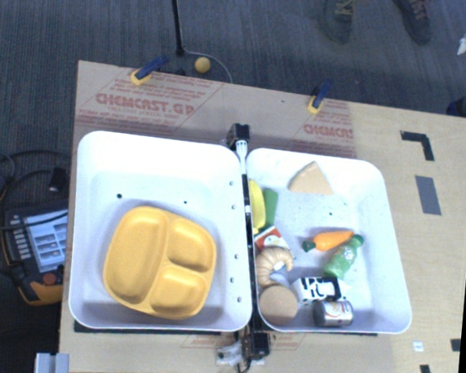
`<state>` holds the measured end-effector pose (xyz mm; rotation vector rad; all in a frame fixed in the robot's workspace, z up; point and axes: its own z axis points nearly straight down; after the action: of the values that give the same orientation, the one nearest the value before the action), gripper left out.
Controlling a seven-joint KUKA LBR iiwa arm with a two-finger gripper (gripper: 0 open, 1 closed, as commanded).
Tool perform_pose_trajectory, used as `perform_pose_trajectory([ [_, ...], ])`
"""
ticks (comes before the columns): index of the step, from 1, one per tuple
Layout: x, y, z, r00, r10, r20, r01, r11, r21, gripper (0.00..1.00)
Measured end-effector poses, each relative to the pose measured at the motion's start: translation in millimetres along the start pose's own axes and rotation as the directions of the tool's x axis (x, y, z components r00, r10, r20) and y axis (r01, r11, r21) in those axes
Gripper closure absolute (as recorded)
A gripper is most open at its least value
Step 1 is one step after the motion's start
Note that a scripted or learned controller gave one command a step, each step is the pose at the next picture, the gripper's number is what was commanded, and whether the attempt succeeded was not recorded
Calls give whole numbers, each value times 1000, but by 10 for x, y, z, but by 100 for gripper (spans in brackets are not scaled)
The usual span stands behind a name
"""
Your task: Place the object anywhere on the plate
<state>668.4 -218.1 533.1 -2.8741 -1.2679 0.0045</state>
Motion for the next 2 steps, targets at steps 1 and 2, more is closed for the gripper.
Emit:
perform_pose_trajectory([
  [1, -25, -66, 1, 990, 143, 1, -143, 990, 3, 0],
  [2, -52, -20, 5, 956, 295, 1, -295, 956, 2, 0],
])
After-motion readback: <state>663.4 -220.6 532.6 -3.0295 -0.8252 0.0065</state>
